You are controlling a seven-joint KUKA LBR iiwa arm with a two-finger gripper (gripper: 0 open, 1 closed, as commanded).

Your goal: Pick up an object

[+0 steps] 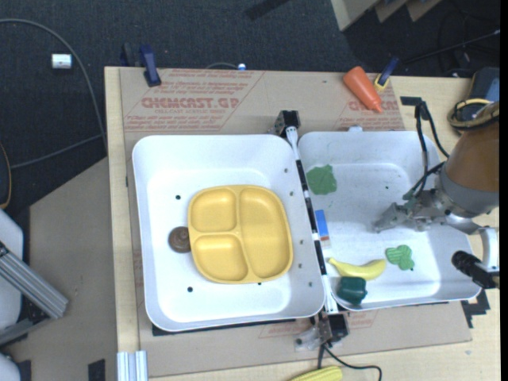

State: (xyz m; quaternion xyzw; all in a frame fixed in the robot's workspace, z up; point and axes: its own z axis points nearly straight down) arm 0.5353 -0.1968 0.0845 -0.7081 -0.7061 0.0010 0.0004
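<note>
1. Dark carpet surrounds a bench topped with brown cardboard [190, 101], on which two shallow white bins sit side by side: the left bin [159, 213] and the right bin [357, 153].
2. Inside the right bin, the gripper [389, 219] hangs low over the floor near the bin's middle, pointing toward the left bin. Nothing lies between its tips, and I cannot tell how far apart they stand.
3. Closest to it is a small green leafy piece [399, 255], just below and slightly to the right of the tips, apart from them.
4. A yellow banana [357, 268] lies near the bin's front edge, below and left of the gripper, with a dark green rounded object [351, 290] just beside it at the front left corner.
5. Another green leafy piece [321, 179] rests toward the bin's upper left, well apart from the gripper. A small blue item [321, 221] lies against the bin's left wall.
6. The arm [476, 173] enters from the right edge, its orange band above a grey wrist, bent down and leftward into the bin.
7. The left bin holds a yellow divided plate [238, 232] with three compartments; a brown round object [179, 239] peeks out at the plate's left edge, touching it.
8. An orange carrot-shaped object [363, 90] lies on the cardboard behind the right bin.
</note>
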